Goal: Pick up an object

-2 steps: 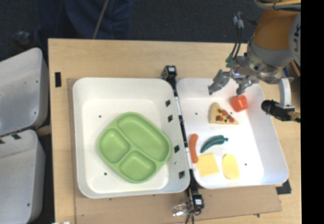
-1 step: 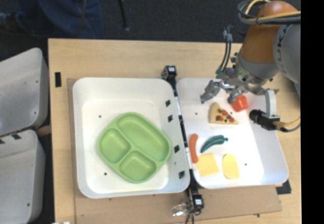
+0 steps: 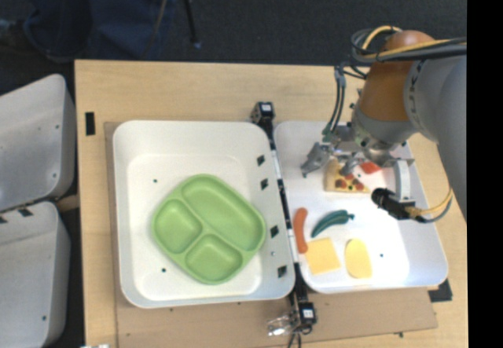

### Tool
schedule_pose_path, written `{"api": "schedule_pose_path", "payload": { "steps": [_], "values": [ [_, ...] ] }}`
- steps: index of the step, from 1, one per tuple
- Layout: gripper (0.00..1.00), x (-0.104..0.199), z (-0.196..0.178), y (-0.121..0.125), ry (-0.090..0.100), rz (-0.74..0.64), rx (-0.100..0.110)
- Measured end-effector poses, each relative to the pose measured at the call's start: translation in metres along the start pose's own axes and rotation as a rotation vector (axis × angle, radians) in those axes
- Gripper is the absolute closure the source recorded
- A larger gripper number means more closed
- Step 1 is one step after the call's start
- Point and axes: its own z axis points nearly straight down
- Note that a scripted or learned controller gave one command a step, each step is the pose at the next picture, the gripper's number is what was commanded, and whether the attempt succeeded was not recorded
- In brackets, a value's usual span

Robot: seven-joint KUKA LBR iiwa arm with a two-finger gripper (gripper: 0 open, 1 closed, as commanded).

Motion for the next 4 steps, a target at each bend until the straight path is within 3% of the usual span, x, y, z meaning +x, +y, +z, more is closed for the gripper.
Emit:
{"api": "schedule_pose_path", "payload": {
  "steps": [1,2,3,4],
  "values": [
    [0.0,-0.002,0.039,0.002,-0.002,0.002,-0.009],
    [1.0,-0.004,0.023,0.005,-0.004,0.006,-0.021],
    [1.0,-0.015,-0.032,0.005,0.0,0.001,-0.009],
    [1.0,-0.024,-0.094,0.004,0.0,0.004,-0.01]
  ]
}}
